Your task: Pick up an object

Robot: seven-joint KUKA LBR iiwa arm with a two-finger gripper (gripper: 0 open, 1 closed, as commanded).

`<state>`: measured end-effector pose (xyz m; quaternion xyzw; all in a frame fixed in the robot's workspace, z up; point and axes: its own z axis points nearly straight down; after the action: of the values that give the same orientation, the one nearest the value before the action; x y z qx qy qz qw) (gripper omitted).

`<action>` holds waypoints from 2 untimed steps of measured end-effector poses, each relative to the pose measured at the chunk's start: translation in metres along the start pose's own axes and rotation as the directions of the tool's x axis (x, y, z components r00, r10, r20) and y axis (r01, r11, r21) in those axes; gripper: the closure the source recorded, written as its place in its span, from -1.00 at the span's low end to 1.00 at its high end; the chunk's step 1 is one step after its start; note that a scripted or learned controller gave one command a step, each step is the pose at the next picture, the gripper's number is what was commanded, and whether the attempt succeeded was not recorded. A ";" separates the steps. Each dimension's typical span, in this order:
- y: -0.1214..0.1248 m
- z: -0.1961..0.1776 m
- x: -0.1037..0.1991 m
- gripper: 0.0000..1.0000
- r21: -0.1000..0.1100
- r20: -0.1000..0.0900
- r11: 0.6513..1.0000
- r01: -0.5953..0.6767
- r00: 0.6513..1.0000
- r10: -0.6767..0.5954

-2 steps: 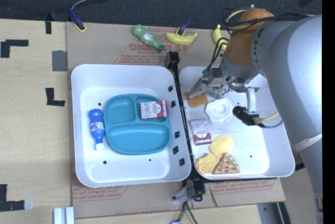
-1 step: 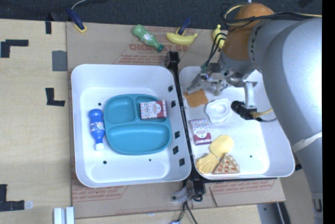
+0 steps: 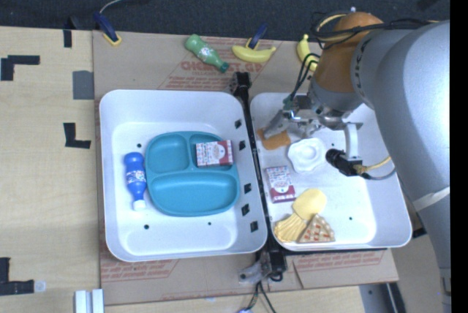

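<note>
Over the right bin (image 3: 380, 231) the tool (image 3: 292, 121) hangs low; its opening cannot be judged. Touching it on its left lies a brown piece (image 3: 274, 138); just below sits a white cup (image 3: 305, 156).

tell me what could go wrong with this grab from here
1. The gripper is low in the right bin, close to the orange-brown piece and the white cup-like item; it may nudge one while closing on the other.
2. The orange-brown piece lies near the bin's left wall, so a finger might strike the wall.
3. The small carton lies just below and could be knocked aside.
</note>
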<state>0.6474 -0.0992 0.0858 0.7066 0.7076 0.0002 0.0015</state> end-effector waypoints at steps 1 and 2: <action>0.021 -0.013 -0.005 -1.00 0.002 -0.002 1.000 0.001 1.000 -0.001; 0.006 0.000 0.000 -1.00 0.001 0.000 1.000 -0.001 1.000 0.001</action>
<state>0.6530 -0.0996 0.0856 0.7070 0.7073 -0.0002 0.0011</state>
